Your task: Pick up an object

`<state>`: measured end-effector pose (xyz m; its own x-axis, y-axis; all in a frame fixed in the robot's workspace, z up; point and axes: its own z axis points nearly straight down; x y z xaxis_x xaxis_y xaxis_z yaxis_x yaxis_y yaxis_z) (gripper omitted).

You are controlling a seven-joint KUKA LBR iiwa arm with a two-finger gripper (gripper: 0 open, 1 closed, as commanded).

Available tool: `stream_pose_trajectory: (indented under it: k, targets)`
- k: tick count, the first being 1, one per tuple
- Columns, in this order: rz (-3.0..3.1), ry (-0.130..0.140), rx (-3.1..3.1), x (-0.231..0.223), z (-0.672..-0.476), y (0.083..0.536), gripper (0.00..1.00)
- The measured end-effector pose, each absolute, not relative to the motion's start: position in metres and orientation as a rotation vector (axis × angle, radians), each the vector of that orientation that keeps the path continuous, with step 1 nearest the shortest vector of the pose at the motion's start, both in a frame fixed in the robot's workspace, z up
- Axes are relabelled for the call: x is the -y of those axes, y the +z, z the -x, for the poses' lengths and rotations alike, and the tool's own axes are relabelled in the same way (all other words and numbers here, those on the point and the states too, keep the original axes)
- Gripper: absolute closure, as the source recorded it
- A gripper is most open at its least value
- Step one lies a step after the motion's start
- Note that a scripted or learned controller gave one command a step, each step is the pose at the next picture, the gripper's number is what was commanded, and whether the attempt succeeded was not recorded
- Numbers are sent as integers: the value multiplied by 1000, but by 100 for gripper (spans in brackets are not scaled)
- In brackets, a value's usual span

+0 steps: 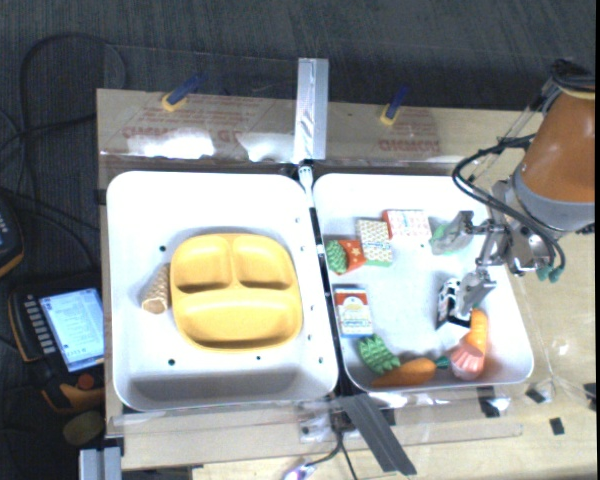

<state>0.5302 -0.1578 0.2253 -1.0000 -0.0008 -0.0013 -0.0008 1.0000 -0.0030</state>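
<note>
My gripper (461, 299) hangs low over the right side of the right bin (520, 313), open, with nothing visible between its fingers. Just below it lies an orange and pink toy (471, 348); the tips are beside its upper end, and I cannot tell whether they touch it. A carrot (408, 371) and a green toy (374, 351) lie along the bin's front wall. A small red and white carton (353, 311), a red and green fruit (342, 256) and two little boxes (392, 232) sit further left and back.
The left bin (130, 268) holds a yellow divided plate (236, 288) with a tan cone-shaped toy (158, 288) at its left edge. A green-tipped piece (448, 232) lies near the right bin's back. Cables run from the arm (560, 158) above the bin's right wall.
</note>
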Motion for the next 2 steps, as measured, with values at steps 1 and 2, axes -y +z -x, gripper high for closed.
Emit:
stream_pose_trajectory:
  k: [1,2]
  targets:
    - [13,-5,-3140,201,-517,98,0]
    - [-15,-15,-3122,197,-493,92,0]
